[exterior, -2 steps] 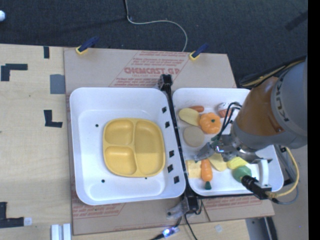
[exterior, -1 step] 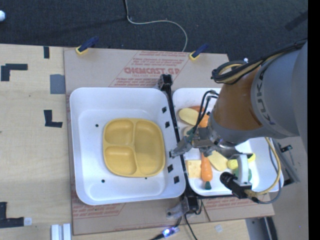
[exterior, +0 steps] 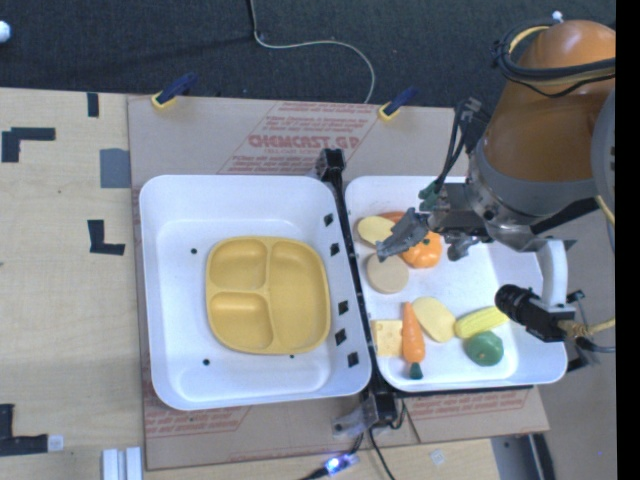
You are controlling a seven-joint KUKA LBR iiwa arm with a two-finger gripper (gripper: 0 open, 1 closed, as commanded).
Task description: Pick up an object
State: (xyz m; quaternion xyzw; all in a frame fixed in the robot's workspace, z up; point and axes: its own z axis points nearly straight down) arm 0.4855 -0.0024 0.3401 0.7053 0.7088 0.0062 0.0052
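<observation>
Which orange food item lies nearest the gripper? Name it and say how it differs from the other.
The small orange pumpkin, right beside the gripper. It is round; the carrot is long, tapered and lies nearer the right bin's front.

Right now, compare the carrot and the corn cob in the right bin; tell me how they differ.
The carrot is orange with a green tip, while the corn cob is yellow. The carrot lies lengthwise towards the bin's near edge; the corn cob lies crosswise, tilted. The carrot sits beside a yellow cheese square; the corn cob rests against a green pepper. Both lie loose in the right bin, apart from the claw.
</observation>
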